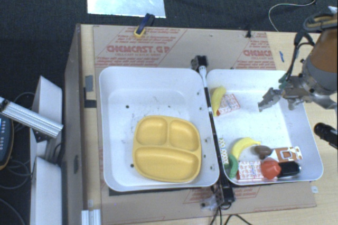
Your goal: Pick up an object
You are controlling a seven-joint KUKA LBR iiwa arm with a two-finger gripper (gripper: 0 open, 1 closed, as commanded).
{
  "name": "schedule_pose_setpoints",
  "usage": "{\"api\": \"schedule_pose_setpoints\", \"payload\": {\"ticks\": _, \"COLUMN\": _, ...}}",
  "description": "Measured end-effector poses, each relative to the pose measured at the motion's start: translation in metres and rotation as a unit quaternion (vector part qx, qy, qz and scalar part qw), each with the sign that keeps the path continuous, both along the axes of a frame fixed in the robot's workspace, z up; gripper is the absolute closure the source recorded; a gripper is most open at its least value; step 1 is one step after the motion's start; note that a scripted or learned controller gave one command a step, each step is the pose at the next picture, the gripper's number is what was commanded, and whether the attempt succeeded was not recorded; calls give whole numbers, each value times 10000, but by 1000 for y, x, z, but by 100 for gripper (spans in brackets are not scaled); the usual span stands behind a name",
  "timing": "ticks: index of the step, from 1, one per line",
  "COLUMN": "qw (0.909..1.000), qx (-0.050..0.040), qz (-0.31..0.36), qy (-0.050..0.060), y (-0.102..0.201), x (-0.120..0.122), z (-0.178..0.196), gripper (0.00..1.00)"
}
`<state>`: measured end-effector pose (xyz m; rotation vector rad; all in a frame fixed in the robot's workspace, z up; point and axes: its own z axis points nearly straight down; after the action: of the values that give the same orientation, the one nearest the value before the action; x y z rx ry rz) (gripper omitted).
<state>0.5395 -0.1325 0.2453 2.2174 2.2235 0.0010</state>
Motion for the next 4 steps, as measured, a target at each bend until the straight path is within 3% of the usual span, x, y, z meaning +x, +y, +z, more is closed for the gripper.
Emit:
{"api": "schedule_pose_setpoints", "payload": {"ticks": 1, "qw": 10000, "qx": 5, "qz": 3, "qy": 5, "y": 60, "x": 31, "z": -57, "gripper": 0}}
{"api": "schedule_pose_setpoints", "payload": {"ticks": 2, "qw": 10000, "qx": -6, "qz": -6, "qy": -38, "y": 30, "x": 68, "z": -156, "gripper": 0}}
{"api": "schedule_pose_setpoints", "payload": {"ticks": 3, "qw": 10000, "qx": -9, "qz": -18, "qy": 3, "y": -65, "x": 3, "z": -161, "gripper": 0}}
{"api": "schedule_pose_setpoints", "payload": {"ticks": 4, "qw": 10000, "qx": 7, "qz": 6, "qy": -3, "y": 25, "x": 29, "z": -161, "gripper": 0}}
